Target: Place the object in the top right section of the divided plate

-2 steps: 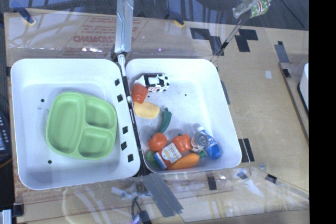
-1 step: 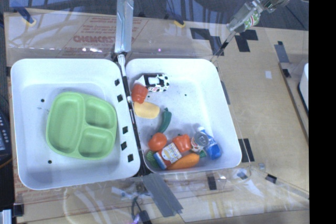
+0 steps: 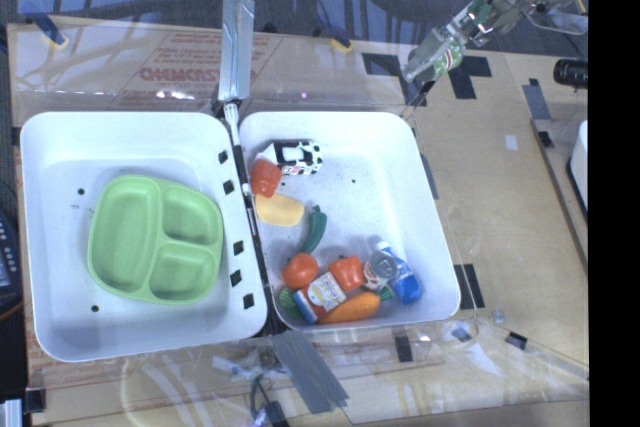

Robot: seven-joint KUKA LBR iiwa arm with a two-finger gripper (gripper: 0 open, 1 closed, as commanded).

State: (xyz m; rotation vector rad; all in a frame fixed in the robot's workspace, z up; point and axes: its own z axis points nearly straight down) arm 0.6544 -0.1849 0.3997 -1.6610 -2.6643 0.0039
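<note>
A light green divided plate [image 3: 155, 240] lies in the left bin [image 3: 60, 145], with one large section on the left and two smaller ones on the right. The right bin [image 3: 390, 165] holds toy food: a black-and-white cow figure [image 3: 297, 156], a red-orange piece [image 3: 265, 178], a yellow piece [image 3: 280, 209], a green pepper [image 3: 315, 230], a tomato [image 3: 299, 270], a carrot [image 3: 350, 308], a small can [image 3: 382, 267] and a blue item [image 3: 406, 289]. My gripper [image 3: 428, 67] hangs above the far right corner of the right bin, apart from all the objects, with nothing seen in it.
A metal-grey strip [image 3: 236, 45] stands at the back between the two bins. Black tape marks [image 3: 465, 75] lie on the wooden bench to the right. Clear plastic sheeting [image 3: 120, 55] lies behind the bins.
</note>
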